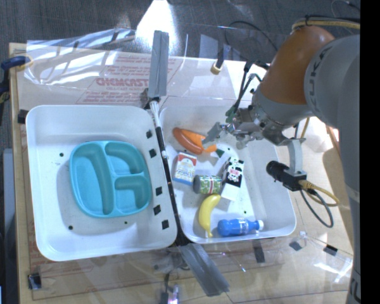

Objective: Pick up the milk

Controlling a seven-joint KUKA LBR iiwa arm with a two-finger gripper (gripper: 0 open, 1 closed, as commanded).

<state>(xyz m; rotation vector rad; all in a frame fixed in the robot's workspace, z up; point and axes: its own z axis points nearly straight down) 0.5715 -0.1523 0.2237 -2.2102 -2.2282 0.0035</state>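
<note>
The milk (234, 172) is a small white carton with black cow patches. It lies in the right bin (275, 201), just right of a green can (208, 184). My gripper (223, 138) hangs over the bin's back part, just above the milk and beside the right end of a carrot (189, 140). Its fingers are open with nothing between them. The milk is untouched on the bin floor.
A white carton with a red and green label (185, 168), a banana (206, 213) and a blue bottle (239, 226) also lie in the right bin. The left bin (44, 170) holds a blue divided tray (111, 178). A divider (158, 163) runs between the bins.
</note>
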